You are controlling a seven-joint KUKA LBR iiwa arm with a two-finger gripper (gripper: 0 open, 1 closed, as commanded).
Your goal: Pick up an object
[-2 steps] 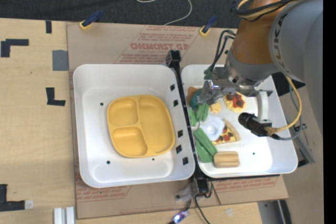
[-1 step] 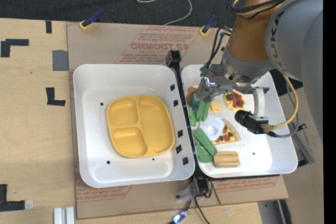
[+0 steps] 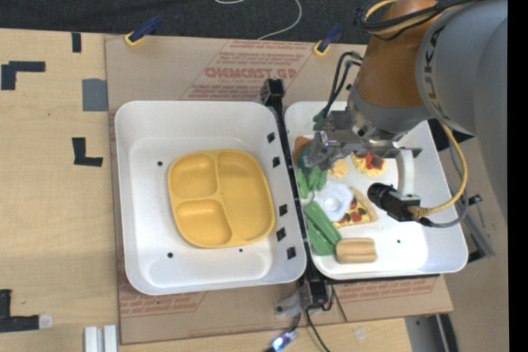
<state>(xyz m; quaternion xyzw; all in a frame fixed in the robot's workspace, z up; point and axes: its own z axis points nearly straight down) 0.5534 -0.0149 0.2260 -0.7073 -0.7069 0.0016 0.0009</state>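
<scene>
I couldn't tell how my hand [image 3: 323,146] stood above the right bin [image 3: 437,255]; the bread roll [image 3: 356,251] looked light, firm, best pinched across its middle.

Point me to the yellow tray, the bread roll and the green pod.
yellow tray [image 3: 221,199]: camera view, on the divider where its compartments meet.
bread roll [image 3: 355,251]: camera view, middle of its tan top.
green pod [image 3: 321,227]: camera view, midway along its length.

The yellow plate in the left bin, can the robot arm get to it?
Probably yes. The yellow plate lies alone and uncovered in the left bin, and the gripper hangs over the neighbouring right bin.
</scene>
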